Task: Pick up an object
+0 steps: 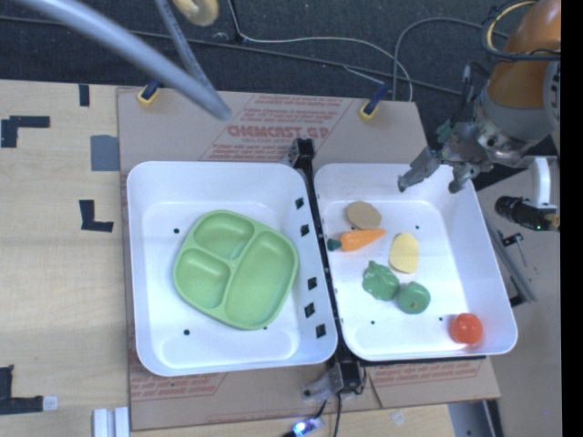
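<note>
My gripper (435,177) hangs over the far right corner of the right bin (487,262), its two fingers spread apart with nothing between them. Below it in that bin lie a brown round piece (363,215), an orange carrot (358,239), a yellow piece (404,252), a green broccoli-like piece (380,280), a green round piece (414,297) and a red tomato (466,328) near the front right corner. All of these lie apart from the gripper.
The left bin (146,244) holds a green divided plate (237,269). A black clip row runs along the wall between the bins (312,244). Cables cross the dark floor behind the bench.
</note>
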You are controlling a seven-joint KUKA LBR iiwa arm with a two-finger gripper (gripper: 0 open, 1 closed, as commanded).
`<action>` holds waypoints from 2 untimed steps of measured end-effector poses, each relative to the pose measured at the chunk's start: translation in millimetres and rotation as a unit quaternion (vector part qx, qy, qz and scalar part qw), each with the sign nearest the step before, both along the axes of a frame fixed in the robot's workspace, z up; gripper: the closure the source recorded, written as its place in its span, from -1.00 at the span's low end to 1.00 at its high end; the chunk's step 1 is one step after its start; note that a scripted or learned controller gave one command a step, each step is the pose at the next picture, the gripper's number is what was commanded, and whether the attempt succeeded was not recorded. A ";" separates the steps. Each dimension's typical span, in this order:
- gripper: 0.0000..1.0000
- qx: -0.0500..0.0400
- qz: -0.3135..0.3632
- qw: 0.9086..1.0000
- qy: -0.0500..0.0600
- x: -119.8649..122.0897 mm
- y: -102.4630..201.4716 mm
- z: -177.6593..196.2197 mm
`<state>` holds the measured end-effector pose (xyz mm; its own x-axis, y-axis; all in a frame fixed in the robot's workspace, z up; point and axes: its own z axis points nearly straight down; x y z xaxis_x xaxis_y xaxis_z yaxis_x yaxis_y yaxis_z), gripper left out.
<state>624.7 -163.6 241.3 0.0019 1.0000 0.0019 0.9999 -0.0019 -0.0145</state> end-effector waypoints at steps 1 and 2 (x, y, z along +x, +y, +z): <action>-1.00 -0.001 0.002 1.000 -0.006 2.5 0.4 8.0; -1.00 -0.001 0.001 1.000 -0.004 -5.6 0.5 -53.6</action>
<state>619.1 -163.0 187.7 -0.0011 1.0000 -0.0003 1.0000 0.0011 -0.0066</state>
